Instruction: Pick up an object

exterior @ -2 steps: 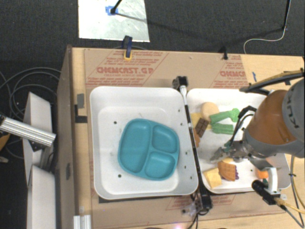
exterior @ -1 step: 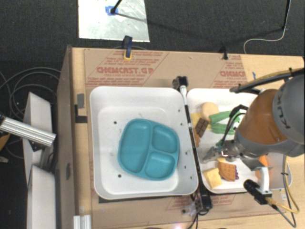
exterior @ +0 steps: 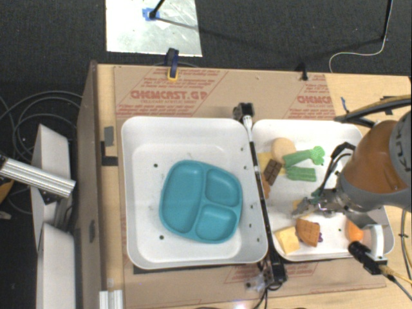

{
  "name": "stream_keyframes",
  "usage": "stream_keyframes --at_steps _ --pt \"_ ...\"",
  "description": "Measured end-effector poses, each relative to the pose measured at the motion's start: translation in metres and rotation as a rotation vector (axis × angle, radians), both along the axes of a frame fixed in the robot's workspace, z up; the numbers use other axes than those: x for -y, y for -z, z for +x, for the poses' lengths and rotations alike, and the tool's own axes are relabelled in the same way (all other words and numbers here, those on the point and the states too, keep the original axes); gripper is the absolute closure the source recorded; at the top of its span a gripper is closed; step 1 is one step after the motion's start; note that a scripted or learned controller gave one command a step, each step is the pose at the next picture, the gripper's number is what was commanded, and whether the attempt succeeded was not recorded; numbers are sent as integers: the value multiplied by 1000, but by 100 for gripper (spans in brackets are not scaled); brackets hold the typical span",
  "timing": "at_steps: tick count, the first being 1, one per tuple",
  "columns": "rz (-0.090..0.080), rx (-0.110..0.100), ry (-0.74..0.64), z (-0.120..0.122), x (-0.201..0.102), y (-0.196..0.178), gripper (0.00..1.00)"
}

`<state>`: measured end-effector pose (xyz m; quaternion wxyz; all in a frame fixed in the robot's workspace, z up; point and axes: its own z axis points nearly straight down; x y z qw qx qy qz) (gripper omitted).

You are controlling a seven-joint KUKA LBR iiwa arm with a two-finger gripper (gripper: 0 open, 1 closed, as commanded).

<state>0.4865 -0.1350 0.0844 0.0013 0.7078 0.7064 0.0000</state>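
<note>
Over the right bin (exterior: 335,131), the jaws (exterior: 308,205) hang low among small things; whether they are parted or clenched I cannot tell. Just beyond them lies a green toy (exterior: 302,159), its long axis running left to right. A tan ball (exterior: 282,148), brown block (exterior: 273,170) and yellow wedge (exterior: 288,239) share that bin. A teal divided plate (exterior: 201,201) fills the left bin (exterior: 145,140).
</note>
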Motion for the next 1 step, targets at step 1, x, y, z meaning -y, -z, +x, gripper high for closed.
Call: stream_keyframes --at_steps 1 --pt "-2 9 -8 64 17 -69 0"
